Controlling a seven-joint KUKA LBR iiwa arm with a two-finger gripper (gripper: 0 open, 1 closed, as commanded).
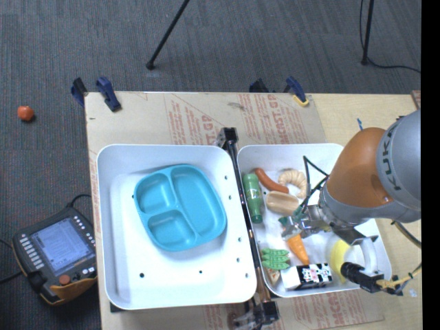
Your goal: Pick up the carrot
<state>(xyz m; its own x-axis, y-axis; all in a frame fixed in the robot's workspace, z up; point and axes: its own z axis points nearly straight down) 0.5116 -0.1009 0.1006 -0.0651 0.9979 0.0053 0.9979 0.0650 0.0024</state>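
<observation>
While the arm (375, 177) reaches in from the right, its orange band and grey wrist hang over the right-hand bin (323, 150), and the gripper (302, 227) sits low among the toys, just above the carrot's top. From where I stand I cannot tell what the gripper is doing. The carrot (298, 247) lies in the middle of that bin, orange, pointing down toward the near edge, with green leafy stuff (275, 258) to its left and a black-and-white box (309, 276) just below it. A green bottle (252, 196), a sausage (270, 181), a bread roll (283, 203) and a yellow piece (339, 251) share the same bin. Over in the left bin (117, 184) a blue divided plate (180, 206) rests.
</observation>
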